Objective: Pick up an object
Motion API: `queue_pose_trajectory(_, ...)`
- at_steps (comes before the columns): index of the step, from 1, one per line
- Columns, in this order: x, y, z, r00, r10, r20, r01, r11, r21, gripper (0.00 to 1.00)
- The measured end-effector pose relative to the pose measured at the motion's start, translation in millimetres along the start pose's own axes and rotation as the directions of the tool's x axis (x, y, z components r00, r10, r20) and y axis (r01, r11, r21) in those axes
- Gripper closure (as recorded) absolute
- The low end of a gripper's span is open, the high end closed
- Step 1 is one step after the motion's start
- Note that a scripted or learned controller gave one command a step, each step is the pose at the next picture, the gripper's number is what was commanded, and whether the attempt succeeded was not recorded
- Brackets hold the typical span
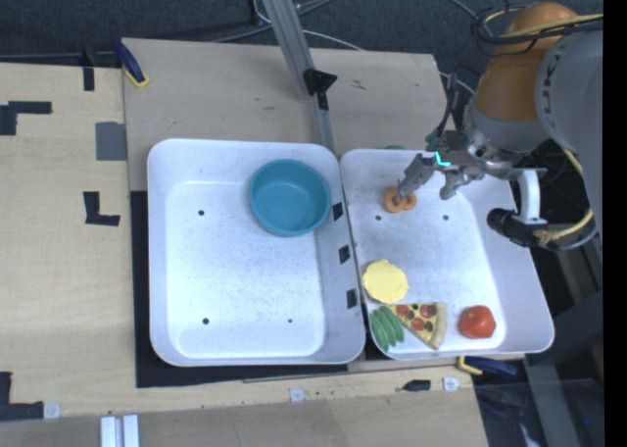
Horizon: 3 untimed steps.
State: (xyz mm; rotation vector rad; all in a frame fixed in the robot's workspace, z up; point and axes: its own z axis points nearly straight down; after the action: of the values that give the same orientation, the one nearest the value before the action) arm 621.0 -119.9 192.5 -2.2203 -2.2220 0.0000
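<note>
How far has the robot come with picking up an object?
Nothing looks lifted yet. The pincer stands open in the right bin, one finger just above the small orange object, the other finger off to its right, so the object is not between them. Left to do: centre over it, close, lift. The pizza slice and red tomato lie untouched.

- The grey arm [573, 92] reaches in from the right, its orange band [519, 63] sitting above the wrist.
- The wrist tilts down and leftward.
- The gripper [431, 180] hangs low at the arm's left end, its two fingers [412, 178] spread apart with nothing between them.
</note>
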Motion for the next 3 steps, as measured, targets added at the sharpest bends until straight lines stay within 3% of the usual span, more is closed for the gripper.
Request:
queue_pose_trajectory(1,0.0,0.0,0.0,1.0,0.0,0.0,0.0,1.0,0.0,0.0)
queue_pose_trajectory(3,5.9,-6.4,98.0,1.0,0.0,0.0,0.0,1.0,0.005,0.0)
